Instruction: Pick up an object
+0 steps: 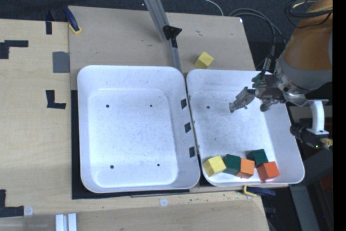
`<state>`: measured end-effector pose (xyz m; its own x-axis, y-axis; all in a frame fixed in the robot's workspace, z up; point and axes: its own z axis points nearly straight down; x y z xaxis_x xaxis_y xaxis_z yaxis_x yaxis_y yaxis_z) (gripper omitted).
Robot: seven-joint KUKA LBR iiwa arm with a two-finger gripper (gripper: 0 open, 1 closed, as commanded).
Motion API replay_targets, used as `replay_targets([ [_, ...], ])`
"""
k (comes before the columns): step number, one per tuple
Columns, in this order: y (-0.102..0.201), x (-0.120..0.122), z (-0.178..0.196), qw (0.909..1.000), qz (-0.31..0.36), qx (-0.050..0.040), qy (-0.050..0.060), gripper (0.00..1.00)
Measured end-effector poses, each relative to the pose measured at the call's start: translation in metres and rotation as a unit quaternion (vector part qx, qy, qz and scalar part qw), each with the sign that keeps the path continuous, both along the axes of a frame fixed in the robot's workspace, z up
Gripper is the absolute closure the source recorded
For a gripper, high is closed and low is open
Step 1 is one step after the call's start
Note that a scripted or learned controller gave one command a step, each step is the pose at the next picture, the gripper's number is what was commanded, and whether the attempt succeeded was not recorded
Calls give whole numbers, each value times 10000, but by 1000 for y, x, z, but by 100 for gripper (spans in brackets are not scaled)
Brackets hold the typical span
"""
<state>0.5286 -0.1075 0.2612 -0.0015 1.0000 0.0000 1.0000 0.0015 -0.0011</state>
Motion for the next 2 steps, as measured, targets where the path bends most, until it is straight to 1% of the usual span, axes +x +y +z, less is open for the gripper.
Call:
replay_targets([
  [1, 3, -30, -172, 10000, -7, 1, 20, 0],
  [2, 3, -29, -170, 10000, -4, 5, 9, 0],
])
